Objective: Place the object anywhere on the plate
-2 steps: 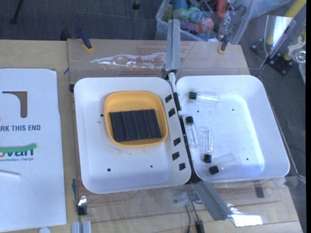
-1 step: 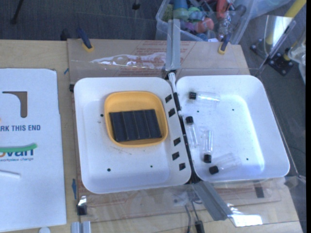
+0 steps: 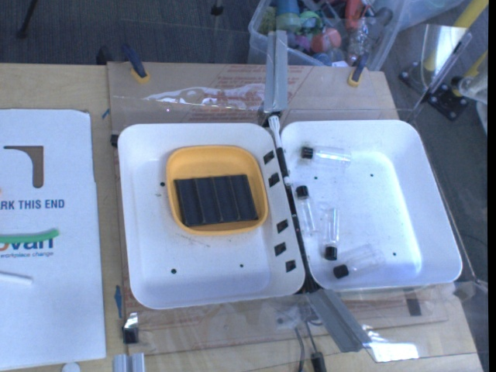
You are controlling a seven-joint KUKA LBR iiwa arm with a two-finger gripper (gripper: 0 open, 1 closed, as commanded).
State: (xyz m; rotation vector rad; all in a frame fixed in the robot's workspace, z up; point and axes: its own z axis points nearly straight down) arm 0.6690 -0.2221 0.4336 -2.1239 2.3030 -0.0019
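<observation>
A yellow square plate [image 3: 177,165] rests in the left white bin [image 3: 147,262]. A black ribbed rectangular slab [image 3: 216,200] lies flat on the plate and covers most of its floor. In the right white bin [image 3: 407,208] lie several clear vials with black caps, one near the back [image 3: 325,155], one by the divider [image 3: 304,206] and one at the front [image 3: 355,259].
A row of black clips [image 3: 280,225] runs along the seam between the bins. A white printed board [image 3: 46,231] covers the bench at the left. A clear tub of coloured toys [image 3: 329,14] stands behind the bins.
</observation>
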